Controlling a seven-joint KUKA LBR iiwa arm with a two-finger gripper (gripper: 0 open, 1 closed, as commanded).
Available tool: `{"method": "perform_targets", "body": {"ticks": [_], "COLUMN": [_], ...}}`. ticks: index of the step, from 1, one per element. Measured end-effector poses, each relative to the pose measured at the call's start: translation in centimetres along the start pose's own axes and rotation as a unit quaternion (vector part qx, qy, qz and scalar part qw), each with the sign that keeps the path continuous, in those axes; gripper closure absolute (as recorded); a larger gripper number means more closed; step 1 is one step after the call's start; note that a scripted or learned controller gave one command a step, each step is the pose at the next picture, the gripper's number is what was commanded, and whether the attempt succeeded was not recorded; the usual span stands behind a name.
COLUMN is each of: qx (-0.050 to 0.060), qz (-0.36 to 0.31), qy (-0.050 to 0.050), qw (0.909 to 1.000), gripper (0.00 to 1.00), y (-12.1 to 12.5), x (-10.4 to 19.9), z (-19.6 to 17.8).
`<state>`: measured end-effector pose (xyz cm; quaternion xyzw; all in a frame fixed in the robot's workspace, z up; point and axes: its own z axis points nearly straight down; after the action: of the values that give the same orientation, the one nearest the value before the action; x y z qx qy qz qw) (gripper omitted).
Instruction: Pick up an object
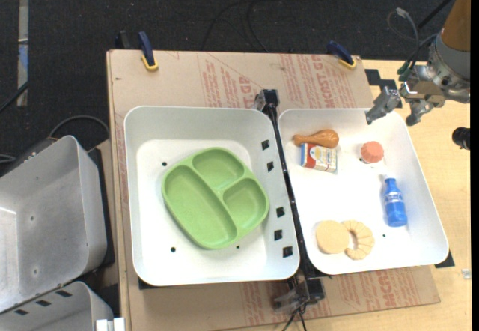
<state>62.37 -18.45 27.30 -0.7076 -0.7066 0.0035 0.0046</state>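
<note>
Dark carpet with loose cables surrounds a cardboard-topped bench point(202, 71), which carries two shallow white bins side by side. You have the left bin point(142, 135) holding a green divided plate point(215, 197), tilted diagonally, roughly centred.

Take the right bin point(430, 195) as your landmark. Near its top left lies a toy drumstick point(317, 138), touching a small carton point(320, 158) just below it. A round pinkish-red piece point(372, 151) sits right of those, towards the bin's upper middle. A blue bottle point(394, 202) lies lengthwise near the bin's right side. Two pale round pastry pieces point(343, 238), pressed together, rest near the bin's bottom edge.

Your gripper point(395, 111) hangs over the bin's top right corner, above the rim, fingers point(380, 106) spread apart, nothing between them. It sits apart from every item; the pinkish-red piece lies nearest.
</note>
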Motion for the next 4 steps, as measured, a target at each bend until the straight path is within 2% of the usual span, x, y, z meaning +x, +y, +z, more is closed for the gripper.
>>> {"method": "perform_targets", "body": {"ticks": [1, 2, 4], "qx": [-0.006, -0.004, -0.004], "qz": [-0.001, -0.003, 0.000], "qy": [-0.001, -0.001, -0.001], "qw": [1.0000, 1.0000, 1.0000], "gripper": [0.00, 0.00, 0.00], "y": [0.2, 1.0, 0.0], "x": [0.1, 0.6, 0.8], "z": [-0.8, 4.0, 12.9]}}
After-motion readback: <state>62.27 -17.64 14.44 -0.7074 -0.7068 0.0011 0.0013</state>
